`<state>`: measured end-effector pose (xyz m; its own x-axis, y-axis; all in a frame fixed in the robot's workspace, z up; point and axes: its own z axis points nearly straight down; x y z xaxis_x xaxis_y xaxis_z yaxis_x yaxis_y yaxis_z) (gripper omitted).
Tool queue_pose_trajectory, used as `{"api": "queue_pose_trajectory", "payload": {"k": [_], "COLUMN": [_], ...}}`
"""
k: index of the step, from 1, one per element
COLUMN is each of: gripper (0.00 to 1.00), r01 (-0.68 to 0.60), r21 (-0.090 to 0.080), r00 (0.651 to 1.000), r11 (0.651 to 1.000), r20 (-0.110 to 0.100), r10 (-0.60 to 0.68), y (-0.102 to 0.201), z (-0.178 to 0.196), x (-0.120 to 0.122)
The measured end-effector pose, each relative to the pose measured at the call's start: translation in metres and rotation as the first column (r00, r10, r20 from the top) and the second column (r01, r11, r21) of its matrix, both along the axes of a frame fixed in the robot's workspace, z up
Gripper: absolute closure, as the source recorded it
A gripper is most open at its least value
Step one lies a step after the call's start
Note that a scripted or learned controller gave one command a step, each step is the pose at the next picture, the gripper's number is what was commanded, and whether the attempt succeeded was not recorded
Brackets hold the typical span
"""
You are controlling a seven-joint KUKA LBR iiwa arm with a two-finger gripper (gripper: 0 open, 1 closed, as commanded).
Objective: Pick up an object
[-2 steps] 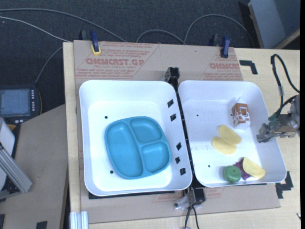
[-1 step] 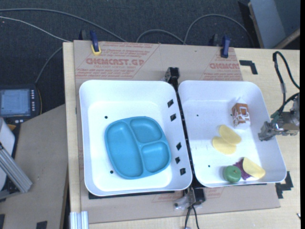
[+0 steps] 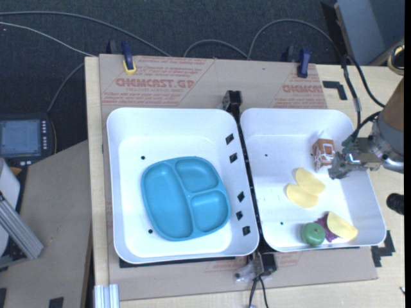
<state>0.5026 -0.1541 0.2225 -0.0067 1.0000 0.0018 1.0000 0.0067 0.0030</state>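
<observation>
Brown carton (image 3: 323, 153) beside claw (image 3: 339, 170), claw state unclear; board (image 3: 160, 82) reads "CHEMCAST GP".

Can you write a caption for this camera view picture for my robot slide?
Robot tool hovers beside a small brown box in the right bin.

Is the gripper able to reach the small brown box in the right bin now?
Probably yes. The gripper is just beside the small brown box in the right bin, and nothing lies between them. The yellow pieces sit lower, out of the way.

Dark carpet floor (image 3: 192, 11), loose cables (image 3: 58, 24), small monitor (image 3: 22, 140) at left
</observation>
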Motion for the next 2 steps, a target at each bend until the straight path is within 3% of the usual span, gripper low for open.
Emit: {"api": "queue_pose_trajectory", "payload": {"k": [2], "gripper": [1.00], "r01": [-0.001], "r21": [0.000], "r00": [1.000], "r11": [1.000], "r20": [-0.001], "r10": [0.001], "y": [0.112], "z": [-0.011], "x": [0.034]}}
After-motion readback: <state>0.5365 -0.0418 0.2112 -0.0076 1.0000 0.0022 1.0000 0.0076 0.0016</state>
